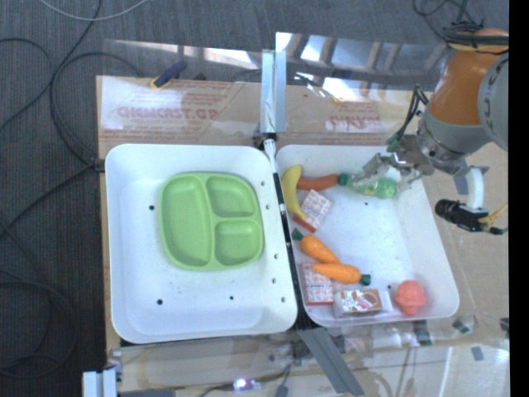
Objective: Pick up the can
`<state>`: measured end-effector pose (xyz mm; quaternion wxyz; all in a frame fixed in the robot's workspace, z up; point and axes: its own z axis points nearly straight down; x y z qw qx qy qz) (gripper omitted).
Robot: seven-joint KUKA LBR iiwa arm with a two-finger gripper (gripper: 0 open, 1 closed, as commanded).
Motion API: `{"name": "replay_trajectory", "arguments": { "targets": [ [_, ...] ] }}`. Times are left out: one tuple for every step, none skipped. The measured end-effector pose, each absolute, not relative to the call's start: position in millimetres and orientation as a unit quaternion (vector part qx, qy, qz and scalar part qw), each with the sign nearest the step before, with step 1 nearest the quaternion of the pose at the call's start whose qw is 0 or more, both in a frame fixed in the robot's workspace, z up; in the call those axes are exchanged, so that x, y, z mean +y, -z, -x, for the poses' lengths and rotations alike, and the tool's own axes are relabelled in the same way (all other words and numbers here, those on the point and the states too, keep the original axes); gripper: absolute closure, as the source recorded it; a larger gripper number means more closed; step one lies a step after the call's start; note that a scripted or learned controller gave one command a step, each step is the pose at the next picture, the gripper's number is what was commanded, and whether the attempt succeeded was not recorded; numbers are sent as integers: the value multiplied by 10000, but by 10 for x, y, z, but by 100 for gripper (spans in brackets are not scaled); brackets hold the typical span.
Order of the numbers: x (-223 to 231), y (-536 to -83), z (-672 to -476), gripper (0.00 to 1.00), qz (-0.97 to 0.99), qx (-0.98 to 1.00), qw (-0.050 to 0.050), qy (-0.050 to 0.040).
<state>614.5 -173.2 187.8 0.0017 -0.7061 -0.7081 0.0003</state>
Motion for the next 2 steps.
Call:
{"name": "replay_trajectory", "arguments": {
  "targets": [
    [-2111, -973, -5976, 0, 6795, -7337, 6, 9],
    [-2013, -904, -6168, 0, 7664, -6423, -20, 31]
  ]
}}
